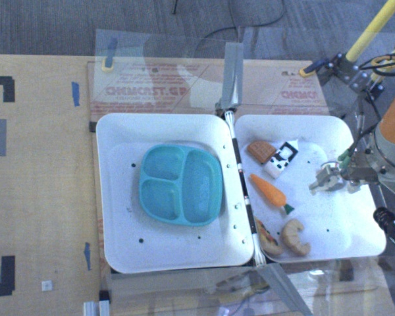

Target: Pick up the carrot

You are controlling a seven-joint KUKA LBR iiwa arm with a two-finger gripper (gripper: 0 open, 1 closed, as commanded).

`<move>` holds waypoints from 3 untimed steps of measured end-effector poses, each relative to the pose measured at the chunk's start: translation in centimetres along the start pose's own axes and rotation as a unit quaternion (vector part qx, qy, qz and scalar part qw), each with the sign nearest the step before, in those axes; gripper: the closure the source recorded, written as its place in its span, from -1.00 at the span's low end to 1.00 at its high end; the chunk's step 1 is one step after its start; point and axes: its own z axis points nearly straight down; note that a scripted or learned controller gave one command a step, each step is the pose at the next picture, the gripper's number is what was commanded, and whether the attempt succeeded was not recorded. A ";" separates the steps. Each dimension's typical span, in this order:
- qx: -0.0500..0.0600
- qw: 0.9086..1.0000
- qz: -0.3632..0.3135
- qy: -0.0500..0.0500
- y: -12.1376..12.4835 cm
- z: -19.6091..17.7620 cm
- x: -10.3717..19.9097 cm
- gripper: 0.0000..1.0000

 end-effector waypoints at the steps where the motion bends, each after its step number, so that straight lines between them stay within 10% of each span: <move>1: -0.001 0.985 -0.175 0.000 3.7 11.4 3.9 -1.00; 2: -0.005 0.927 -0.375 -0.002 10.2 14.7 3.7 -1.00; 3: -0.009 0.929 -0.370 -0.005 10.4 13.5 3.2 1.00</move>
